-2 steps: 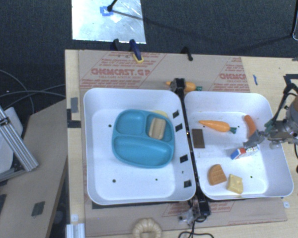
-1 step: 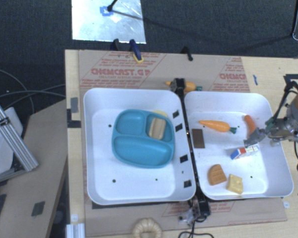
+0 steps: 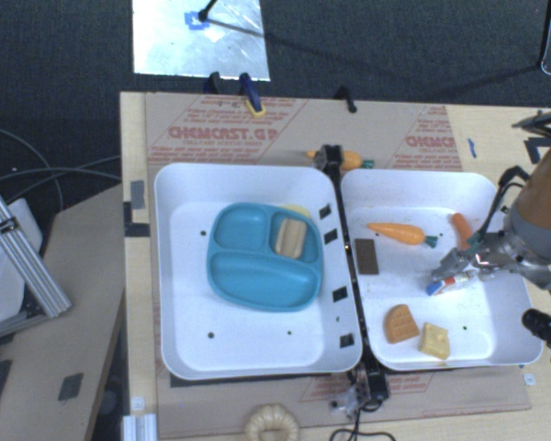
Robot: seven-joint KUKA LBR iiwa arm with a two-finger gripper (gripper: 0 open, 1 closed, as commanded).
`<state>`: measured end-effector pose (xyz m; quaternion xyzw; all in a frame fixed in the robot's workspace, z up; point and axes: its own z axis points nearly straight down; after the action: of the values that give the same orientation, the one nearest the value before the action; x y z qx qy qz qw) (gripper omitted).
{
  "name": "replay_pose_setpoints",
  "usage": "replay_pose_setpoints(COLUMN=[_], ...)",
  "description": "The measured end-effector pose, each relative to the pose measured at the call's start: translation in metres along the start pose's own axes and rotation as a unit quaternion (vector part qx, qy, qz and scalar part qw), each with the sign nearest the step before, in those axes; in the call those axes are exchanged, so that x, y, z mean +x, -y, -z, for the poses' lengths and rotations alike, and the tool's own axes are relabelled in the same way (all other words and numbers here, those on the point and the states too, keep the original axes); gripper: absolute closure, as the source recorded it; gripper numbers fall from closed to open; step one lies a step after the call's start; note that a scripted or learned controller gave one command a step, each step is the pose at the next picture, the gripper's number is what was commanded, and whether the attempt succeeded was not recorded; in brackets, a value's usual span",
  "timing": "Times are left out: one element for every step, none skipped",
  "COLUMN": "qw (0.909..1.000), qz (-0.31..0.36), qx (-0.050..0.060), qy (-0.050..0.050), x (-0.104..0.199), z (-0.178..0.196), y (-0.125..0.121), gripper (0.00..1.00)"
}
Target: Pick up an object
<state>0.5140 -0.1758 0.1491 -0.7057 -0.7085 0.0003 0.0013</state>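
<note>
1. The claw [image 3: 459, 266] is down low in the right bin [image 3: 505, 338], reaching in from the right edge; whether it is released or clenched I cannot tell, since its tips are a grey blur.
2. Right under the claw lies a small blue-and-red object [image 3: 444, 284], touching or nearly touching it; I cannot make out what it is, and I cannot say it is gripped.
3. Just above and beside the claw is a small orange piece [image 3: 461, 225], partly covered by the arm's cabling.
4. Farther left of the claw, a carrot [image 3: 399, 234] lies across the bin, and beyond it a dark brown block [image 3: 366, 256] sits near the bin's left wall.
5. Below and to the left of the claw are a brown cracker-like piece [image 3: 401, 323] and a pale yellow square [image 3: 434, 340], close together.
6. That makes six loose items in the claw's bin, each one of a kind.
7. Well left of the claw, the other bin [image 3: 188, 338] holds one blue divided plate [image 3: 257, 278] with a tan piece [image 3: 290, 237] in its upper right compartment; something pale yellow peeks out behind it, mostly hidden.
8. Past the bins' far rims, a yellow-orange object [image 3: 349, 161] lies on the bench [image 3: 395, 127], half hidden by a black clamp.
9. The arm [image 3: 544, 200] is cut off by the right edge.
</note>
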Motion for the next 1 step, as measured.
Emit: replay_pose_setpoints(qw=[0.9999], qz=[-0.001], qx=[-0.011], qy=[0.006], x=[-0.0095], z=[-0.0307], y=[-0.0002], gripper=[0.0])
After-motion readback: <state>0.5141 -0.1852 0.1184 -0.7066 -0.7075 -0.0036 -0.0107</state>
